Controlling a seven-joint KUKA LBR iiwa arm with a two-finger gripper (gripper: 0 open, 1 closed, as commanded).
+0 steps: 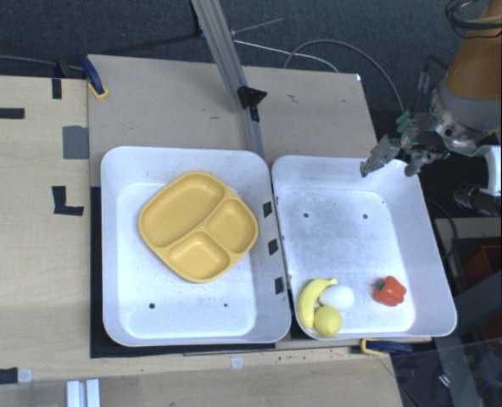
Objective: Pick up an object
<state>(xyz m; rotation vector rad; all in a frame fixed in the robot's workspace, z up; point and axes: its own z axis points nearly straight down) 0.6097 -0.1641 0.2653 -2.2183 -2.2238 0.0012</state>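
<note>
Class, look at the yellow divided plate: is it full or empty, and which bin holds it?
Empty. All three compartments of the yellow plate show bare yellow, with nothing in them. It lies flat in the left bin.

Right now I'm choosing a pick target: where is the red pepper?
In the camera view, the red pepper lies in the right bin, near its front right corner, apart from the banana and white egg to its left.

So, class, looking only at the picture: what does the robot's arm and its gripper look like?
The arm is a rounded body with a broad orange band over grey. Below it sits a pale wrist section, then a dark grey gripper with two thin fingers. Dark cables run beside the wrist.
</note>
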